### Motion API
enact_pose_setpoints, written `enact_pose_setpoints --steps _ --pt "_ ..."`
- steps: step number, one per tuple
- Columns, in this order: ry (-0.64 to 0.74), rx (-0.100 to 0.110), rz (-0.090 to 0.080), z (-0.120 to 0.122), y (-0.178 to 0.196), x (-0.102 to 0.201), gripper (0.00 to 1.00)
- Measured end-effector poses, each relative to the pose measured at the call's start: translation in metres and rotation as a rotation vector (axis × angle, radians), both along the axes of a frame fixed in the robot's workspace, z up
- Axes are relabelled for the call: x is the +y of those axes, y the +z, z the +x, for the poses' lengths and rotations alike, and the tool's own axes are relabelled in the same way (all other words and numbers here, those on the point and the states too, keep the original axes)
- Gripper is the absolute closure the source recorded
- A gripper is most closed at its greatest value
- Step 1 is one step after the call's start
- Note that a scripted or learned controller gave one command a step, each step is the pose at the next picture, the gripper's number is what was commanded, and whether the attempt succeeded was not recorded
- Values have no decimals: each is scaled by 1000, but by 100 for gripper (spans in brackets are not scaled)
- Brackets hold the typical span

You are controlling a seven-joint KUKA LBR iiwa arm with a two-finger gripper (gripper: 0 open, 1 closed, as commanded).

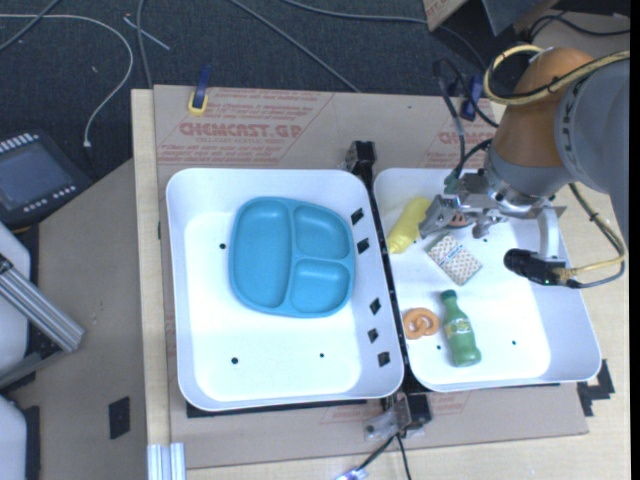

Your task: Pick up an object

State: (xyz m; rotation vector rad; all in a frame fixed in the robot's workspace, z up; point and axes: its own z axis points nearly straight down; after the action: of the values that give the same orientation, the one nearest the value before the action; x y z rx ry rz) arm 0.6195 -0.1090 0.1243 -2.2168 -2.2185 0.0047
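My gripper point(457, 215) hangs low over the back of the right bin point(560, 318), on the grey arm with its orange band point(545, 73). Just below it lies a small white packet with a dotted pattern point(455, 259). A yellow oblong object point(407, 224) lies to the gripper's left, close to the bin's left wall. Nearer the front, a green bottle point(460, 329) lies on its side, with a small orange ring-shaped object point(420, 322) touching its left side.
The left bin point(200, 298) holds a blue divided plate point(292, 256). A black divider with clips point(372, 268) runs between the bins. A black cable end point(530, 266) and yellow hose hang from the arm over the right bin.
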Motion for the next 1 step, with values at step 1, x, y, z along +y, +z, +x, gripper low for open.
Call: enact_pose_setpoints --steps 1 --pt "-3 9 -8 -3 -41 -5 0"
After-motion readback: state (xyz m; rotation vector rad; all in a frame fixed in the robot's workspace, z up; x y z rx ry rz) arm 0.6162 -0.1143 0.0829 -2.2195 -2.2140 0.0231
